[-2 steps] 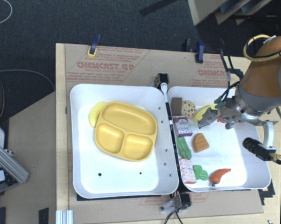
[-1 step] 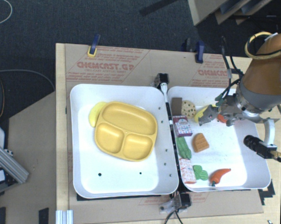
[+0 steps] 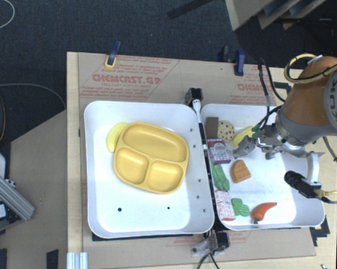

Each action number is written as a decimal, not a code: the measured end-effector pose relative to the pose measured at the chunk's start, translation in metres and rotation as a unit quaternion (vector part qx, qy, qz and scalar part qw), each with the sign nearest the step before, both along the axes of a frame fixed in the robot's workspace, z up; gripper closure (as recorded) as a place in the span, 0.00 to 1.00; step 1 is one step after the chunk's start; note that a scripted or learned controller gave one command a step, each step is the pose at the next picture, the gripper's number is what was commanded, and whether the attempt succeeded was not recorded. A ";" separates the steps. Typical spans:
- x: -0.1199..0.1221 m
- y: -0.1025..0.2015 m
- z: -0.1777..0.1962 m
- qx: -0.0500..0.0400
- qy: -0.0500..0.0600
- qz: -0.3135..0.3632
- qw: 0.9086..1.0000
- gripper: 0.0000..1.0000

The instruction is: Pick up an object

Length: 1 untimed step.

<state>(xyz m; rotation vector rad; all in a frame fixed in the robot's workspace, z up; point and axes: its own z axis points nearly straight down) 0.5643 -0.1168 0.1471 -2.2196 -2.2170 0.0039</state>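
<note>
The claw (image 3: 247,142) hangs over the right bin (image 3: 277,197) above a bread piece (image 3: 240,171); its spread is unreadable.

You're looking at a robotics lab: a clamped cardboard-covered worktop (image 3: 160,75), loose cables (image 3: 12,10), and dark carpet (image 3: 79,16).

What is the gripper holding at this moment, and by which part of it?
It cannot be told. The gripper is low in the right bin, beside the orange bread piece and a yellow item, but nothing is clearly seen between its fingers.
</note>
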 end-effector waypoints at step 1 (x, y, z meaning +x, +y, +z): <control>-0.002 0.008 -0.057 0.000 -0.003 0.000 1.000 0.00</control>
